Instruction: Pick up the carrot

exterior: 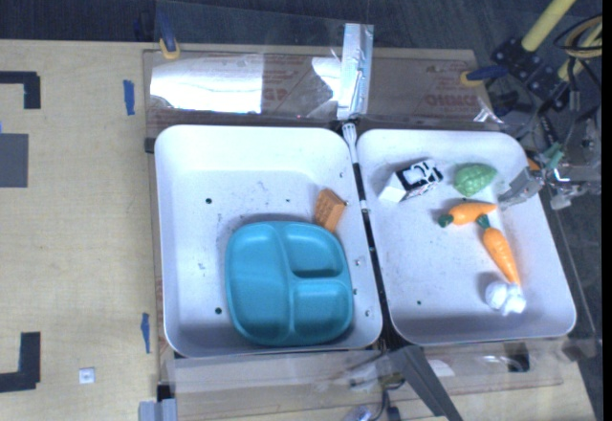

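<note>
Tool (524, 185) at right bin's (430, 314) far right rim; its state I cannot tell. Largest first: blue tray (289, 283) fills left bin. Carrot (501, 254) lies tilted near right wall. Best approach: descend centred, jaws across its width.

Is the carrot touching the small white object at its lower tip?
Cannot tell. In the camera view the carrot narrows right down to the small white object, but no plain gap or contact shows there.

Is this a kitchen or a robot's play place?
Probably a robot test bench, not a kitchen. Two white bins sit side by side on a wooden bench, holding toy food like a carrot and a blue divided plate.
</note>
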Tool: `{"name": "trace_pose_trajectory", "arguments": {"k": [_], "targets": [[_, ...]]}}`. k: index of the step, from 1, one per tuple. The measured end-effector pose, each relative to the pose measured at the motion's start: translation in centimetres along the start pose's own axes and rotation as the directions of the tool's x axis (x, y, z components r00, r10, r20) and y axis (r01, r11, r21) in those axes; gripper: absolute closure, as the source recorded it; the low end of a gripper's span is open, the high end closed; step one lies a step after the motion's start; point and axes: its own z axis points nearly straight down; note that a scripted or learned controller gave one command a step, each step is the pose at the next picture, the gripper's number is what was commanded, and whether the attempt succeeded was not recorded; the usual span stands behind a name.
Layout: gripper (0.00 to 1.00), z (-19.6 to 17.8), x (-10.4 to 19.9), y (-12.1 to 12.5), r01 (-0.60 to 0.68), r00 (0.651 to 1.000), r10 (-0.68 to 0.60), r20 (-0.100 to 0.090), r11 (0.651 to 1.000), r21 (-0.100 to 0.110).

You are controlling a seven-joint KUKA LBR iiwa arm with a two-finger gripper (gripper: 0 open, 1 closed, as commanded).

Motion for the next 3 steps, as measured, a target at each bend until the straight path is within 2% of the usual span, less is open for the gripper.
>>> {"name": "trace_pose_trajectory", "arguments": {"k": [1, 2, 3], "targets": [[0.00, 10.3, -0.7, 3.6, 0.001, 1.000, -0.001, -0.003, 1.000, 0.005], [0.00, 14.1, 0.7, -1.0, -0.033, 0.999, 0.033, -0.007, 0.999, -0.006], [1.00, 13.0, 0.4, -0.9, -0.035, 0.999, 0.035, 0.000, 0.999, -0.011]]}}
